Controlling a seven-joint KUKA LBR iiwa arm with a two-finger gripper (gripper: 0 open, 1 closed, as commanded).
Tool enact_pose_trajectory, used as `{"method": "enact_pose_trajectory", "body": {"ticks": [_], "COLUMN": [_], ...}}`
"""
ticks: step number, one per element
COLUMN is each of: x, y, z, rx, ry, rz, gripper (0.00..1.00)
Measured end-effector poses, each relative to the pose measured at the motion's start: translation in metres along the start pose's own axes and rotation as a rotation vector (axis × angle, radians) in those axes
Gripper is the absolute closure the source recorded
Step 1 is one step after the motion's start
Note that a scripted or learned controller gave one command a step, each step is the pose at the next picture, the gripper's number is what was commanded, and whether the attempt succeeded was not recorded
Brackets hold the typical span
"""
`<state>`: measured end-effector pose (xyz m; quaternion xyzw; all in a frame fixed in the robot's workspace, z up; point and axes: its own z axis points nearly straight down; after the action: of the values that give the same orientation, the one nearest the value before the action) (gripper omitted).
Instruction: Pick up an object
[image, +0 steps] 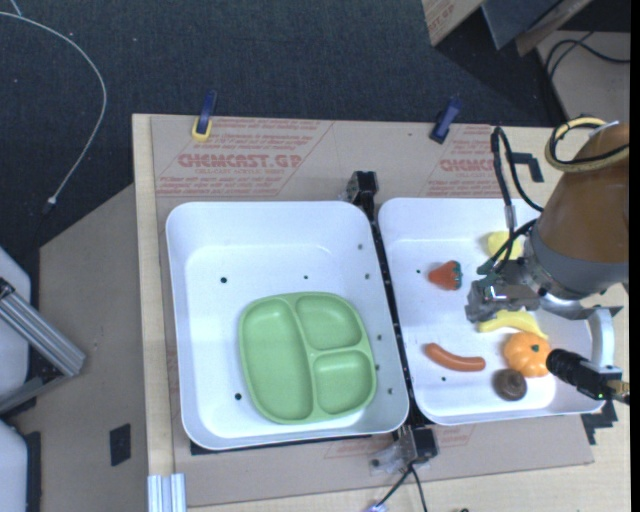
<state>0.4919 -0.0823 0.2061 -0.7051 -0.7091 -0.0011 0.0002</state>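
Camera view looks down on two white bins: the left bin (190, 250) carries a green divided plate (305, 355), and the right bin (420, 390) holds the toy food. The gripper (490, 300) hangs low over the right bin just beside a yellow banana (512, 321); whether it is spread or pinching, I cannot tell. Nearby lie a strawberry (446, 274), a sausage (455, 357), an orange pumpkin (526, 353) and a small brown piece (511, 385).

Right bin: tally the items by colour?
Red: 1, strawberry
Yellow: 2, banana, a yellow piece partly behind the arm
Orange: 2, sausage, pumpkin
Brown: 1, round piece
Total: 6
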Motion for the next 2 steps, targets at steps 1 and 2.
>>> {"method": "enact_pose_trajectory", "body": {"ticks": [1,2], "x": [0.044,0.095], "y": [0.005,0.001], "z": [0.000,-0.012], "rx": [0.001,0.000], "ry": [0.000,-0.002], "rz": [0.000,0.004], "gripper": [1.00,1.00]}}
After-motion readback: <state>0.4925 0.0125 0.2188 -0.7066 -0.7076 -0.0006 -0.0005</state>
